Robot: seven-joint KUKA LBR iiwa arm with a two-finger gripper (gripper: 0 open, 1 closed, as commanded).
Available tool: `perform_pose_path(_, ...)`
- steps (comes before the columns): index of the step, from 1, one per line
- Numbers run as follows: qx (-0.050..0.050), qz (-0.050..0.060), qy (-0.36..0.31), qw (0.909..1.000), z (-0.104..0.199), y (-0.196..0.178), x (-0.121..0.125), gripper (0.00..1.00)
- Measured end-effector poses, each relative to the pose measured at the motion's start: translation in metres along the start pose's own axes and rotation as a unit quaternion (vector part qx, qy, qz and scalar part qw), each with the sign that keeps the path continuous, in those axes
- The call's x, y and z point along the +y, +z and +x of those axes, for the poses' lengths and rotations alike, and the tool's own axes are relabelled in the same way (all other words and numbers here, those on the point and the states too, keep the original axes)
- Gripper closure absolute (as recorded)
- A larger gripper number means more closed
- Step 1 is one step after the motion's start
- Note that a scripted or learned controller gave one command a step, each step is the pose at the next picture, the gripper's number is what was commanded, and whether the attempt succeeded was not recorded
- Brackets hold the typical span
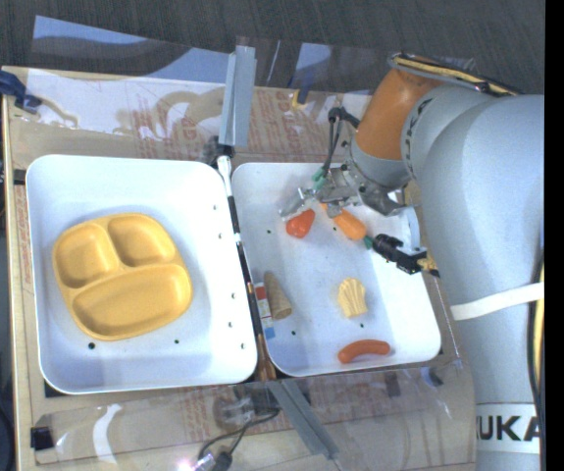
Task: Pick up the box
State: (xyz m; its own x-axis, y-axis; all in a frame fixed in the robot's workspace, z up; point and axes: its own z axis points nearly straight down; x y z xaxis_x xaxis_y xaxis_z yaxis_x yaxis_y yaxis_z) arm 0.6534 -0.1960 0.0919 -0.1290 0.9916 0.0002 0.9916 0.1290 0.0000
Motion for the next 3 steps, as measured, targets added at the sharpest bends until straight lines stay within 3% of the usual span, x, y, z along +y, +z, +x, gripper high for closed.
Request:
perform_pose_path(1,0.000,0.000,-0.004,1.0000,0.002,-0.010,0.002,1.00)
perform_pose_path(2,0.000,0.001,-0.015,0.9999,0.010,-0.107,-0.075,1.00)
perform_pose_path(3,0.001,0.001,-0.131,0.9914,0.036,-0.117,-0.135,1.00)
